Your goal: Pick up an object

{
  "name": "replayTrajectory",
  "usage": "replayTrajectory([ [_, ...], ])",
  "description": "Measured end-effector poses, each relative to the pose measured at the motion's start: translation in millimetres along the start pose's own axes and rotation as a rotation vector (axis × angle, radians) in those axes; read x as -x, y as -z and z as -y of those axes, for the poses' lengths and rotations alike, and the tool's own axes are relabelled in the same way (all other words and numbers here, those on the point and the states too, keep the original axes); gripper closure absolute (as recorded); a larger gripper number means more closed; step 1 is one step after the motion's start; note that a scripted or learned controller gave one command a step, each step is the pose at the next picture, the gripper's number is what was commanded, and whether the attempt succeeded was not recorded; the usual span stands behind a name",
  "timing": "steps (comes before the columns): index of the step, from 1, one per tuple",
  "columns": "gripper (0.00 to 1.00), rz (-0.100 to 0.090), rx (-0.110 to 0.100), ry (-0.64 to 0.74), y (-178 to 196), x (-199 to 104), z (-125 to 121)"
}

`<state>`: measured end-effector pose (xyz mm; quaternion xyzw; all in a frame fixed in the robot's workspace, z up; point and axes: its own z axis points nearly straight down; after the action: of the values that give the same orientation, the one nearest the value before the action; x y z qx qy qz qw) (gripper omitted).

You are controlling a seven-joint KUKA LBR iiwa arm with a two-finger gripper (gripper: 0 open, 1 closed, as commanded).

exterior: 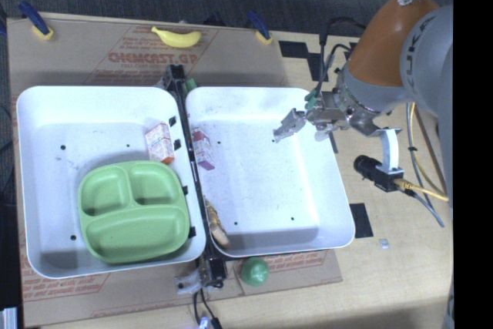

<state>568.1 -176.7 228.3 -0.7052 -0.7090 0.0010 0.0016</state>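
I see the hand (pixel 286 127) over the right bin (pixel 308 204); I cannot tell its state.

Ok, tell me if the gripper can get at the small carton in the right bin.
Probably yes. The gripper is over the right bin, and bare floor lies between it and the carton, though the carton sits against the left wall.

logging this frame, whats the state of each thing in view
tool: over the right bin, nothing between its fingers
green tray: flat in the left bin, compartments up
small carton: left bin, beside the tray's far edge
banana: on the cardboard behind the bins
green ball: on the cardboard in front of the right bin
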Motion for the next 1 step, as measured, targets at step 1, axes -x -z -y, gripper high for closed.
replayTrajectory([
  [1, 0.0, -0.001, -0.004, 0.001, -122.8, -47.6, 42.1],
])
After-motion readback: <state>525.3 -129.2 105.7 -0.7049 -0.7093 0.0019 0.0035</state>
